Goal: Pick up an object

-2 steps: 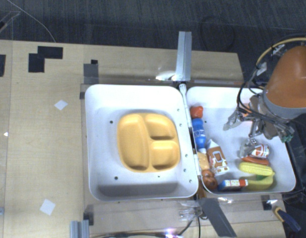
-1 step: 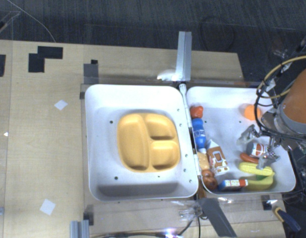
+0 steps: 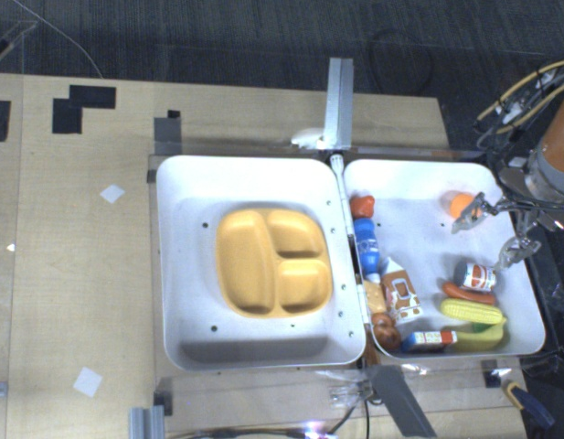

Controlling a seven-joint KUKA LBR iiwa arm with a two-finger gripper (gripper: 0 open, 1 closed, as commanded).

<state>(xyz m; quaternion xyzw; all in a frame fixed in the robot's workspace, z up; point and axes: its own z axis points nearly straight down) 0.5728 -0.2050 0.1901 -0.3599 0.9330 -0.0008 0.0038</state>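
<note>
Far left: bare wooden table (image 3: 71, 273), carrying 2 white bins side by side.

Left bin (image 3: 186, 245): holds 1 yellow divided plate (image 3: 272, 262) with 3 compartments, lying flat near the centre. Leave as is; too wide and flat for a reliable pinch.

Right bin (image 3: 409, 186): holds all the small candidates. Along its left wall, from rear to front: red-orange item (image 3: 362, 206), blue bottle (image 3: 367, 251), printed carton (image 3: 402, 296), small brown round item (image 3: 384, 327). Along the front wall: red-and-blue tube (image 3: 429, 339), yellow banana (image 3: 483, 337), with corn cob (image 3: 472, 312), sausage (image 3: 464, 291) and small can (image 3: 478, 275) packed close behind. At the rear right: orange piece (image 3: 461, 202), apart from the rest.

Gripper (image 3: 493, 231): hangs over the right part of the right bin, between the orange piece and the can. Fingers (image 3: 471, 212) spread apart, with nothing between them.

Recommended procedure: select the orange piece or the can, both near the gripper. Centre above the target, align the fingers across its narrow side, descend straight, close, then lift slowly. Avoid the crowded front corner, where a finger would probably land on a neighbour.

Limits of view: gripper height above the bin floor not readable. Identity of the orange piece and the brown item uncertain. Arm cut off at the right edge.
</note>
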